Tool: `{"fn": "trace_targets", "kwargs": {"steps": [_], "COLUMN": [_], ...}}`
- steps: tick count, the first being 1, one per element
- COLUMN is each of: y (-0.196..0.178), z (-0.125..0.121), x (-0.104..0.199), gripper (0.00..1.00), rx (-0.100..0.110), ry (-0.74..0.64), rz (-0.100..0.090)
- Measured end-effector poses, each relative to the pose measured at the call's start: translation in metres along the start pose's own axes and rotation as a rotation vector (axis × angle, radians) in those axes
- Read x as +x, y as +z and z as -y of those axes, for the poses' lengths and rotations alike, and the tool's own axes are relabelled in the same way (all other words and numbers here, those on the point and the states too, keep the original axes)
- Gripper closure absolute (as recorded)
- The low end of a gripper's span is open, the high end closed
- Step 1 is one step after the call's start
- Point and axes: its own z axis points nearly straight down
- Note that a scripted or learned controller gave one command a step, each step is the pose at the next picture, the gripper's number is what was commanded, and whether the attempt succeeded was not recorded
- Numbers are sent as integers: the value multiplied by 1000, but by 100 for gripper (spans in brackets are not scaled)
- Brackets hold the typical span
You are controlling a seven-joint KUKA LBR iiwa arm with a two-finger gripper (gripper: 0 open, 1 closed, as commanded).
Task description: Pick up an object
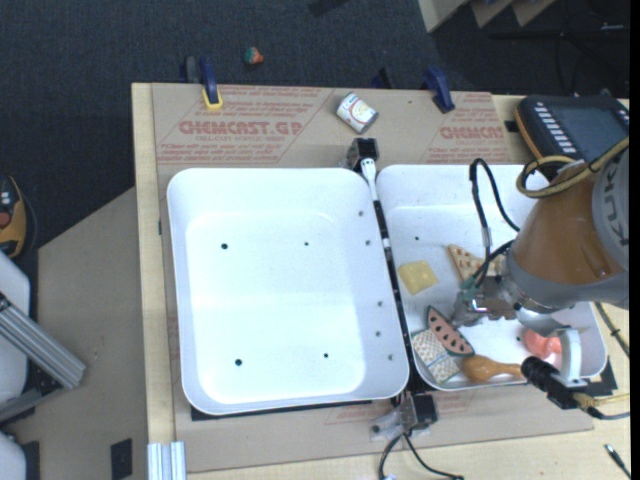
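The grey arm's claw, grip state impossible to tell, hangs low over the right shallow white bin, seemingly targeting the dark watermelon-slice toy.

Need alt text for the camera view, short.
Grey arm with orange band reaches into the right white bin, its gripper above a dark-rimmed watermelon-slice toy and yellow block. Left white bin sits alongside.
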Motion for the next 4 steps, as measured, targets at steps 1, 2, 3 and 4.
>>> {"fn": "trace_targets", "kwargs": {"steps": [1, 2, 3, 4], "y": [-11, -108, -281, -231], "z": [-4, -66, -100, -85], "x": [1, 89, 172, 240], "gripper": [100, 100, 100, 100], "rx": [-10, -23, -30, -1], "ry": [-3, -17, -16, -12], "rz": [3, 0, -2, 1]}}
